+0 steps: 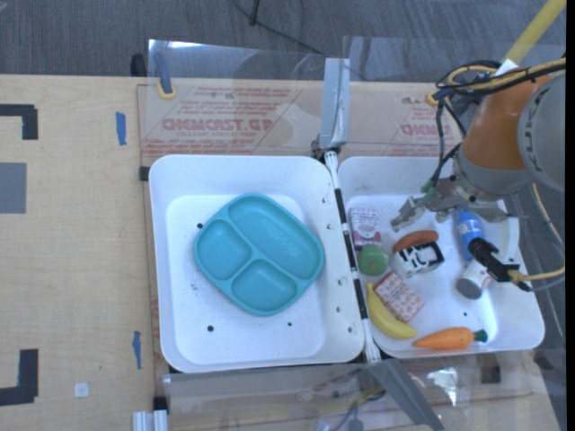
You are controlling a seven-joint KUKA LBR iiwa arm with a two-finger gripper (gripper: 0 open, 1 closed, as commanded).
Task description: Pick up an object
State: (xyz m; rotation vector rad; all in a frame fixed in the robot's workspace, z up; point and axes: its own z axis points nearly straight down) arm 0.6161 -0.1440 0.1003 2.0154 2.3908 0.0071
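Camera view: the gripper [411, 212] hangs low over the upper middle of the right bin [519, 323], at the end of the arm [499, 131] that comes in from the upper right of the frame. Nothing shows clamped in it. Whether it stands apart or together I cannot tell, since it is seen end-on against clutter.

The step in hand looks like the approach: the tool is over the objects, but no pick has been made. The likeliest target is the red-brown sausage [415, 239], just below the gripper toward the frame's bottom, with a black-and-white item [420, 257] touching its lower side. The next move calls for a short descent onto the sausage without catching that neighbour, then a closing and a lift.

A pink packet [364, 224] and a green fruit [373, 260] lie to the left by the bin wall. A banana [388, 317] and a carrot [445, 338] lie along the lower edge. A blue bottle [467, 229] is partly covered by the wrist. The black-and-white item is possibly a small toy, but it is too small to name. The left bin [180, 191] holds a blue divided plate [259, 254].
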